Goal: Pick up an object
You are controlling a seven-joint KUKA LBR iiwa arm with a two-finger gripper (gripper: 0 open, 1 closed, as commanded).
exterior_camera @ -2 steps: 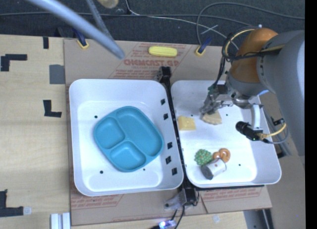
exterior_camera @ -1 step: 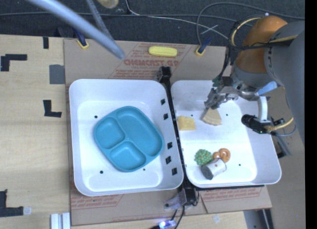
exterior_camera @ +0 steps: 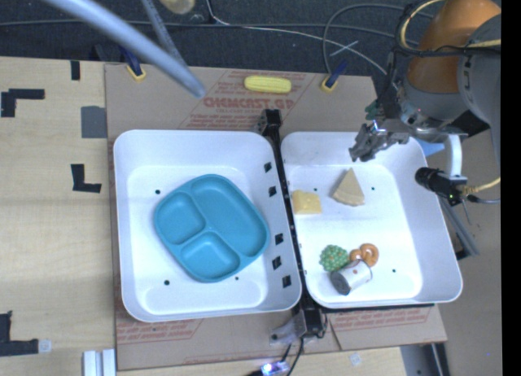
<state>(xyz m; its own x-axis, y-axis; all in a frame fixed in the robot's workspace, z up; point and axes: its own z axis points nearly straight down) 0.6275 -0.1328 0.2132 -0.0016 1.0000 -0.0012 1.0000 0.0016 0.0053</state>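
The right bin holds a tan wedge of cheese near its middle and a flat yellow cheese slice by the left wall. Toward the front lie a green broccoli piece, a small orange ring and a grey-and-white cylinder, bunched together. My gripper hangs over the back of the right bin, above and a little right of the cheese wedge, with nothing seen in it.
A blue divided plate lies in the left bin. A yellow banana-shaped toy rests on the cardboard behind the bins. Black clips line the divider between the bins. Cables loop behind the arm.
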